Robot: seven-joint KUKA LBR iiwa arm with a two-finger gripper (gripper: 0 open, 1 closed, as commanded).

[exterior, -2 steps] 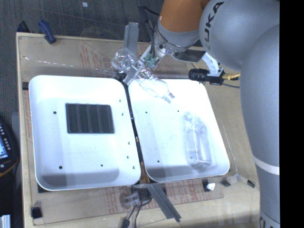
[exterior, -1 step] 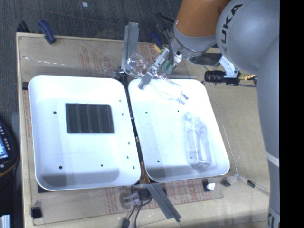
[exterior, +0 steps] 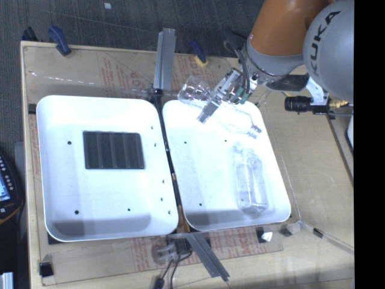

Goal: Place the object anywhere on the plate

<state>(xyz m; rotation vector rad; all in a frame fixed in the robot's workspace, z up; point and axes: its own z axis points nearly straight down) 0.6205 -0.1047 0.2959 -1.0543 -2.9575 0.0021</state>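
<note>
The plate (exterior: 113,150) is a dark ribbed rectangle lying flat in the middle of the left bin (exterior: 60,119). A clear plastic bottle (exterior: 249,182) lies lengthwise on the right side of the right bin (exterior: 204,179). My gripper (exterior: 209,107) hangs over the far edge of the right bin, up and left of the bottle and apart from it. A small clear object (exterior: 194,92) sits just left of the gripper by the bin's far rim. Whether it is held I cannot tell.
A grey metal bar (exterior: 163,59) stands behind the seam between the bins. Blue clamps (exterior: 60,41) grip the bench's far edge. The arm's orange band and grey body (exterior: 301,23) loom over the right bin's far right corner. A bracket (exterior: 201,254) sits at the front.
</note>
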